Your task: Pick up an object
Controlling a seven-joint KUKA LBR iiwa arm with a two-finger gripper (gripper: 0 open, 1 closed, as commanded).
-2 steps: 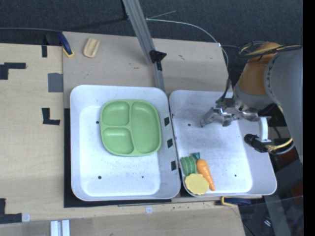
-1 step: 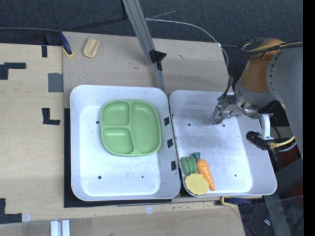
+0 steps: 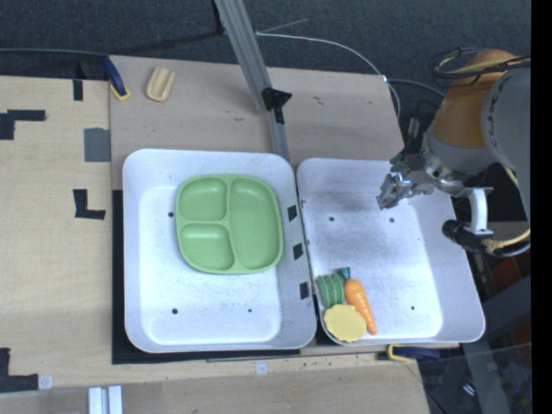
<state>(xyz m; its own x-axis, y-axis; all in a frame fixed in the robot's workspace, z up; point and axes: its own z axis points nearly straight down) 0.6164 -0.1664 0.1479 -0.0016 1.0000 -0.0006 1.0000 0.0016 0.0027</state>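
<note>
Hovering over the upper part of the right bin (image 3: 448, 317), the gripper (image 3: 390, 195) carries nothing between its jaws; whether they are open or closed I cannot tell at this size. Well below the jaws, in the bin's near left corner, three toy foods lie huddled together: an orange carrot (image 3: 359, 304), a green piece (image 3: 329, 287) just left of it, and a pale yellow disc (image 3: 344, 323) touching the carrot's lower end. Far to the left of the jaws, the other bin (image 3: 138, 231) bears a green divided plate (image 3: 229, 222).

The carrot looks the best pick. It is probably light, hollow plastic: stiff, smooth and a little slippery, not fragile. Its long tapering shape suggests closing across the thicker top half, jaws square to its length, so it does not squirt out toward the thin tip. Crowding is the snag: one jaw must slip between carrot and green piece, and the bin wall stands close by.
</note>
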